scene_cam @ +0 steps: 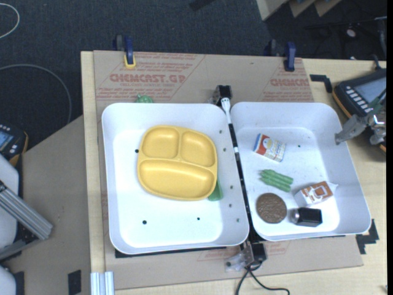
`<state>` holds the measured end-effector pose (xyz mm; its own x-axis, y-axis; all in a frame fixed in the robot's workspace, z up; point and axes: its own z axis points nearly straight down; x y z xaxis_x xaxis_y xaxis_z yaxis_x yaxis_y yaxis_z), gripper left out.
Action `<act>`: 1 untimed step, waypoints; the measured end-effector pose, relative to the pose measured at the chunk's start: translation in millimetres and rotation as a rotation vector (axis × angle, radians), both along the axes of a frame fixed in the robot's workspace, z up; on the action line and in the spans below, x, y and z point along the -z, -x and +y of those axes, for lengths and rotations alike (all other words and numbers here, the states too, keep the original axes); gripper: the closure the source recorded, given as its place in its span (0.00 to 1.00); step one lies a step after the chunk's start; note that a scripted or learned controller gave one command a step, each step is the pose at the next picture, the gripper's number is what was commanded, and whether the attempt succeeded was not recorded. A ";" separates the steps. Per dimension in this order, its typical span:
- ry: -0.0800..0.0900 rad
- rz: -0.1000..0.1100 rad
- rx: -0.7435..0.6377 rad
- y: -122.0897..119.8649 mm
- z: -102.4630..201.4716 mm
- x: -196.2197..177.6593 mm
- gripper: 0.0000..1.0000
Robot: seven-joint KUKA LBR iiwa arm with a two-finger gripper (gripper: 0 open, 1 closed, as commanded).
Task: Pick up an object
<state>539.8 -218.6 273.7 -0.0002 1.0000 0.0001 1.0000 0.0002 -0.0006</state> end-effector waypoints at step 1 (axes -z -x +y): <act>0.003 -0.023 -0.008 41.0 81.3 -197.7 0.00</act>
<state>498.8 -137.3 471.4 -0.0082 1.0000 -0.0031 0.9997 0.0082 0.0227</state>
